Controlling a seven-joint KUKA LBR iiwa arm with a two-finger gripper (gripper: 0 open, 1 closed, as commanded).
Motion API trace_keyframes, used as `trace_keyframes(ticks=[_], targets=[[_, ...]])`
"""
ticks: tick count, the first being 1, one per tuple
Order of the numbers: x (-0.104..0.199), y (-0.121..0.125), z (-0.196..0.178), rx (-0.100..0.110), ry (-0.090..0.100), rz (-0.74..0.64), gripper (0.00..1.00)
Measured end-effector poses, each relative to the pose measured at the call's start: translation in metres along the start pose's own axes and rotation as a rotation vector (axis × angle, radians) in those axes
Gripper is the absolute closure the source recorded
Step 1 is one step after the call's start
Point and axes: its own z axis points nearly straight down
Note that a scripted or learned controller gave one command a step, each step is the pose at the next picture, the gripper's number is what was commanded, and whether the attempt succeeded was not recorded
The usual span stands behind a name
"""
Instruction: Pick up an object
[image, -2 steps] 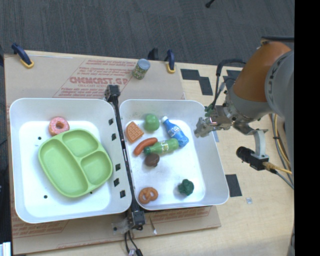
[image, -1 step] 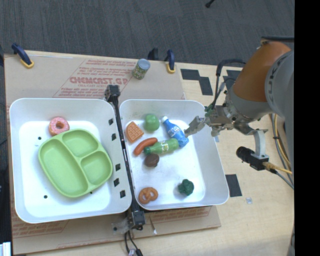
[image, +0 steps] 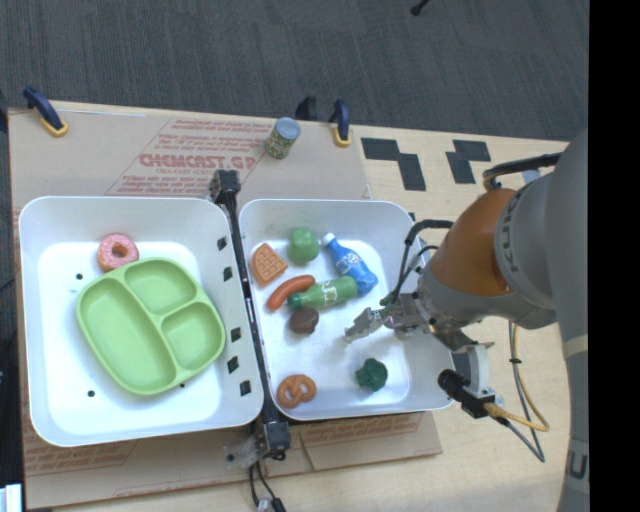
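Observation:
My gripper (image: 362, 324) hangs over the bare middle of the right bin (image: 400, 215), reaching in from the right, open, with nothing between its fingers. Just left of it lie a brown round piece (image: 304, 320), a green bottle (image: 325, 293) and a red sausage (image: 290, 290). A blue bottle (image: 350, 260) lies above the gripper, and green broccoli (image: 372, 374) sits below it. Farther off are a green ball (image: 304, 244), a waffle (image: 267, 263) and a pretzel (image: 296, 390).
The left bin (image: 40, 400) holds a green divided plate (image: 150, 322) and a pink donut (image: 118, 250). A small can (image: 282, 138) stands on the cardboard behind the bins. Clamps sit along the divider between the bins.

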Motion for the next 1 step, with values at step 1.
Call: trace_keyframes(ticks=[1], targets=[[-0.0007, 0.0007, -0.0105, 0.0, -0.002, -0.003, 1.0]])
